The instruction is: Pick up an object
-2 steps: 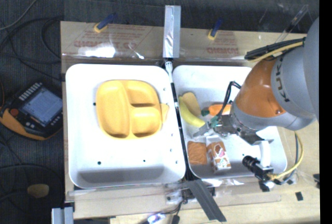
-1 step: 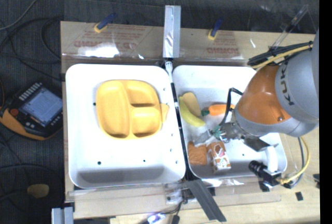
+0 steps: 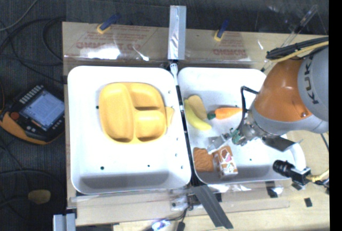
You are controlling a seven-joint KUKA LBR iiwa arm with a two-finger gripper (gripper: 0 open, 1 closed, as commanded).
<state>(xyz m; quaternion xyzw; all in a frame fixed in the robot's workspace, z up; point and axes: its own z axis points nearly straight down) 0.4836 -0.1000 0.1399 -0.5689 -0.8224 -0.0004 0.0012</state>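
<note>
Right bin (image 3: 278,77), lower centre-right of frame: I am hovering my gripper (image 3: 231,138) just above the carton (image 3: 226,161), with the banana (image 3: 196,113) and carrot (image 3: 228,113) lying above it toward mid-frame and a brown cookie (image 3: 202,159) touching the carton's left side. Whether I am closed or apart I cannot tell; the wrist is blocking the tips.

The carton is looking like the nearest pick: a small box, likely light, stiff enough along its flat sides but crushable if squeezed hard. I am judging a hold across its two narrow sides as best. The banana and carrot are looking like smooth toys, rounder and likelier to slip.

Writing: "KU" is reading on the arm (image 3: 315,88) at right. The carton's printing is too small to read. The yellow tray (image 3: 132,112) is sitting in the left bin (image 3: 80,117).
</note>
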